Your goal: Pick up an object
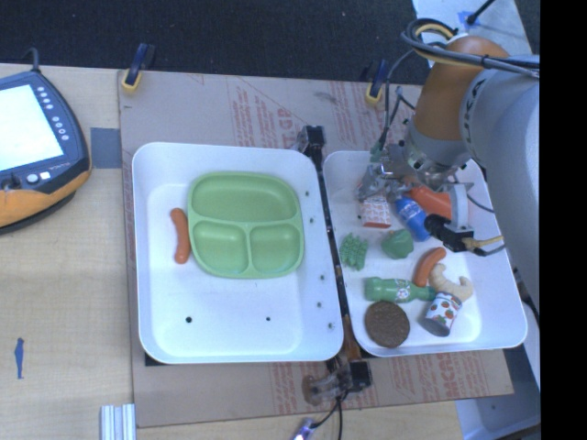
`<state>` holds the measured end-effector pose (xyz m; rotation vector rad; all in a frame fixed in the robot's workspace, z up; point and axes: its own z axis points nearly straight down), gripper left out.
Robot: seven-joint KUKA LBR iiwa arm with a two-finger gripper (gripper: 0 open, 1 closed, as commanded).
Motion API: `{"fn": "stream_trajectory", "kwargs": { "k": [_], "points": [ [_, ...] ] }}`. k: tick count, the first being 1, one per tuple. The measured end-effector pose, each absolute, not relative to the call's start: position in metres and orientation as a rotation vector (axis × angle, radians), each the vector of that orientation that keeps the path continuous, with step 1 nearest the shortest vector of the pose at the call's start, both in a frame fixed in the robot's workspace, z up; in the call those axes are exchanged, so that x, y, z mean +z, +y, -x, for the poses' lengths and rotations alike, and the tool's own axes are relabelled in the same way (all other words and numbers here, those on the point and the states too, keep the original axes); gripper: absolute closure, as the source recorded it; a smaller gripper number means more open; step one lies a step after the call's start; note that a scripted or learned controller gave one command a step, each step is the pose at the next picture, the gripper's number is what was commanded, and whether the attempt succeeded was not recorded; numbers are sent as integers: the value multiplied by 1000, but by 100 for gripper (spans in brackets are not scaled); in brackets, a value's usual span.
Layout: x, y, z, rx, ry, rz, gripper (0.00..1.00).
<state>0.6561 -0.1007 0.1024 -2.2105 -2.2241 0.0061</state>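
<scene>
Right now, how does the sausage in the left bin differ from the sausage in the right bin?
The left-bin sausage lies straight, beside the green divided plate; the right-bin sausage is curved and lies slanted. The left-bin sausage lies apart from other toys; the right-bin sausage is crowded among several. Both are orange-red toy sausages.

Faint red print on the cardboard sheet [266,117]; illegible

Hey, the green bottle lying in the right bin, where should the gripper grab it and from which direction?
Probably around the middle of the green plastic bottle, coming straight down. It lies on its side, long axis running left-right, so the fingers would best close across its narrow width. The round brown cookie lies close below, so clearance there looks tight.
</scene>
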Motion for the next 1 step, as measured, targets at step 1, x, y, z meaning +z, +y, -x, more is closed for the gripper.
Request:
{"fn": "stream_trajectory", "kwargs": {
  "k": [1],
  "points": [
    [193, -56, -656, 3, -2225, 2215, 100]
  ]
}}
